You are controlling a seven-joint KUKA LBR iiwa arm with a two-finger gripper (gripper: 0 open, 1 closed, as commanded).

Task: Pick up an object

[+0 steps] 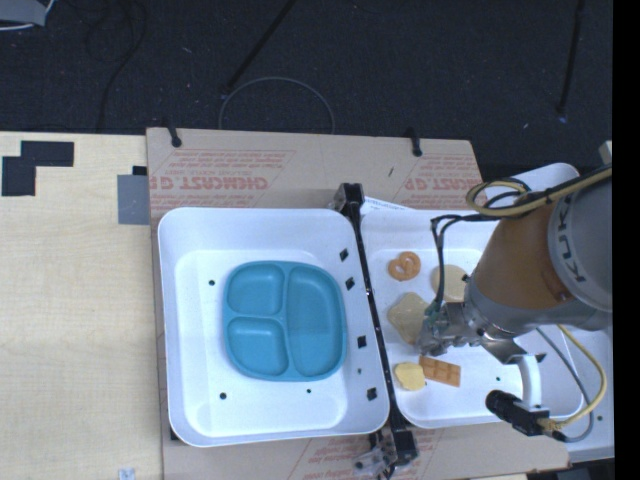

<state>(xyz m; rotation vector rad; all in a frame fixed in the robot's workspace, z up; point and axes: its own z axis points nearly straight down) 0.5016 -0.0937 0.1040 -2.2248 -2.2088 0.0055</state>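
Cracker [441, 372] nearest: light, brittle, flat; pinch its edges. Fingers [433, 336] hover above; released or clenched, can't tell.

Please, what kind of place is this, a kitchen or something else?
Most likely a robotics lab bench, not a kitchen: two white bins sit on cardboard, a grey and orange robot arm reaches in, and the items look like toy food beside a blue divided plate.

Bench surroundings, viewed from above
Cardboard sheet [300, 168] beneath both bins; pale wooden benchtop [70, 318] at left; black cables [270, 88] on dark floor
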